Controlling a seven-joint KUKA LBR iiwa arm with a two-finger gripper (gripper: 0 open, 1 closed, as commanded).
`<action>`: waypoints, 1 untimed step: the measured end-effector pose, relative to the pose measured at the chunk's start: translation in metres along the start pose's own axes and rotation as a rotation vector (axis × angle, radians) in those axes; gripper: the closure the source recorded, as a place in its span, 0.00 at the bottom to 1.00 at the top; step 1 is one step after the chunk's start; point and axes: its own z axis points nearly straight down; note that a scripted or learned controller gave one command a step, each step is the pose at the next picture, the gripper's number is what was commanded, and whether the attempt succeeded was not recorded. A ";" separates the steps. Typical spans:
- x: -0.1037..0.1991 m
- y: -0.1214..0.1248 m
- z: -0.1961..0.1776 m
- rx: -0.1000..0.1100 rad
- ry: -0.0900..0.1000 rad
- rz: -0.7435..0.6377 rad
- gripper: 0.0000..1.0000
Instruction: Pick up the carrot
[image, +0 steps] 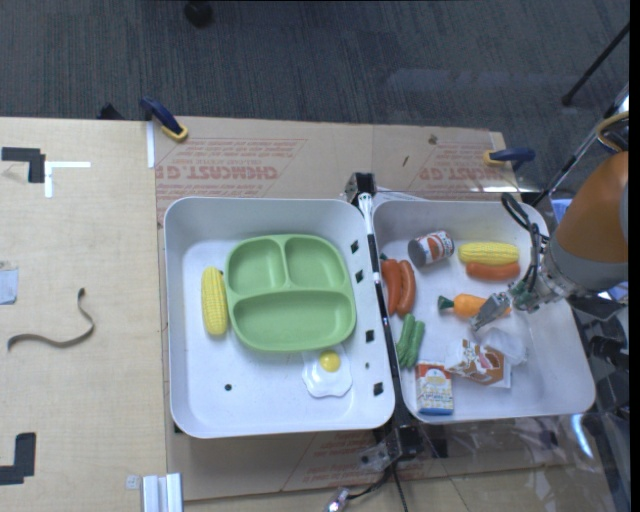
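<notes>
Juice carton (435, 388) lies nearest us, right bin (560, 400). Carrot (466, 306) mid-bin; gripper (497, 308) just beside its right end, jaws apart, nothing held. We fear fingers nudging carrot left, closing on air.

Green divided plate (290, 293) in white left bin (190, 330). Yellow corn cob (214, 300). White egg, yellow yolk (328, 375). Orange carrot, green tip (466, 305). Red sausages (398, 284). Green pea pods (409, 341). Tan table (80, 260).
</notes>
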 end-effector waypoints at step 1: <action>-0.039 0.085 0.000 0.000 -0.001 0.080 0.00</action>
